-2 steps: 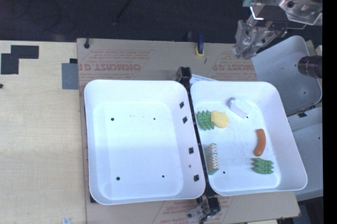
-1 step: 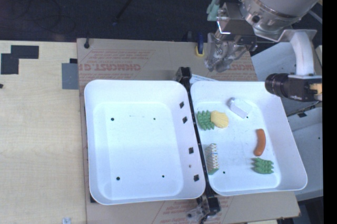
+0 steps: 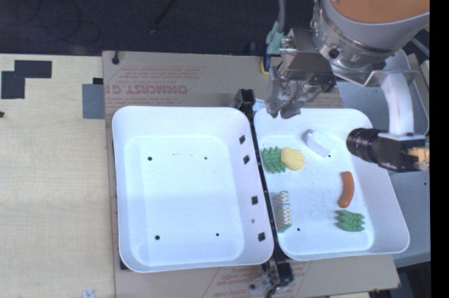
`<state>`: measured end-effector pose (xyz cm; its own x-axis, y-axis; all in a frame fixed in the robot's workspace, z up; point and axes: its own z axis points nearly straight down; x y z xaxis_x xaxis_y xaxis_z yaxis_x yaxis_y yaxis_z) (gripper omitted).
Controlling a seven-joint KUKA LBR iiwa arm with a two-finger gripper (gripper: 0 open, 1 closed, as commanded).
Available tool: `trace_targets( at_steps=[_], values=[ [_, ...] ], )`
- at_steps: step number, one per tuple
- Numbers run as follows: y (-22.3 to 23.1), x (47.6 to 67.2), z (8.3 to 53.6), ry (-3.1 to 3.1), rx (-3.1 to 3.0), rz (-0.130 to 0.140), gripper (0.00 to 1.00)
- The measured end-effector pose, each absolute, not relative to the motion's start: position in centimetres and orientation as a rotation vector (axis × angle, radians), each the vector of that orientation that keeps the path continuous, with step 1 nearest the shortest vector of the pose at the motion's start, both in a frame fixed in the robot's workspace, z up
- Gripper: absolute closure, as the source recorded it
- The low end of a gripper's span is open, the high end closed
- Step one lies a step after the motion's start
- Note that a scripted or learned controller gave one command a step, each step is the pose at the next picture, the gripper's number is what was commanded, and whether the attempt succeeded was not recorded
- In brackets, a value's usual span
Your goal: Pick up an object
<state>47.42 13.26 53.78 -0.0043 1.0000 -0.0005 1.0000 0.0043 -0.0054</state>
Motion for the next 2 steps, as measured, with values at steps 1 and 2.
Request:
trace_targets(
  at_steps=[1,2],
  values=[
    [13.31,47.58,54.71,-2.227,-2.209,0.012,1.00],
    [13.39,47.61,55.62,-2.231,-2.201,0.017,1.00]
  ],
)
